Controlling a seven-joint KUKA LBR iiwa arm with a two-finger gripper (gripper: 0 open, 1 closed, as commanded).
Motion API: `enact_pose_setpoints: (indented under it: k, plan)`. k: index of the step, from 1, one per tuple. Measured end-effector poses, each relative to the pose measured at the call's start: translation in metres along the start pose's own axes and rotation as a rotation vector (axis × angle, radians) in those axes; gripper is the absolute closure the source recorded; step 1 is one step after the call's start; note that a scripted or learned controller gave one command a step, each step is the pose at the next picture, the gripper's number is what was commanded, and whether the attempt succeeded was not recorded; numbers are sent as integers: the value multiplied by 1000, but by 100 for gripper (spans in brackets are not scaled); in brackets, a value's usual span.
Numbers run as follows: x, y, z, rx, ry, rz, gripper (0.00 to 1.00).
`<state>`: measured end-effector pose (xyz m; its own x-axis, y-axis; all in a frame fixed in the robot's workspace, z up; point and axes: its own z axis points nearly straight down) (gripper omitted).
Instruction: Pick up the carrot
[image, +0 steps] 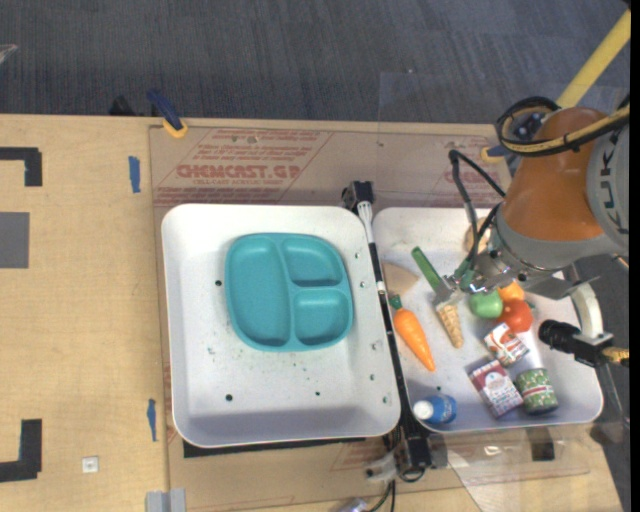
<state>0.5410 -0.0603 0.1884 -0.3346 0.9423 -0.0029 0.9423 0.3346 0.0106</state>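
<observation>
Camera view is showing the carrot (414, 338) lying free; likely light, stiff, smooth, best pinched mid-body. Gripper (470, 285) state: cannot tell.

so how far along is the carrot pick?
Nothing looks done: the carrot lies loose in the right bin, near its left wall, beside the corn cob. In hand: the arm hangs over that bin, and the pincer sits to the carrot's upper right by the green apple, apart from the carrot. Left: shift over the carrot, grip it and lift.
</observation>
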Motion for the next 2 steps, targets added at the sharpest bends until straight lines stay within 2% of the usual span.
enact_pose_setpoints:
  k: [1, 2]
  plan:
    - [-1, -3, 4, 9, 2, 4, 0]
    - [-22, -68, 95, 7, 1, -110, 0]
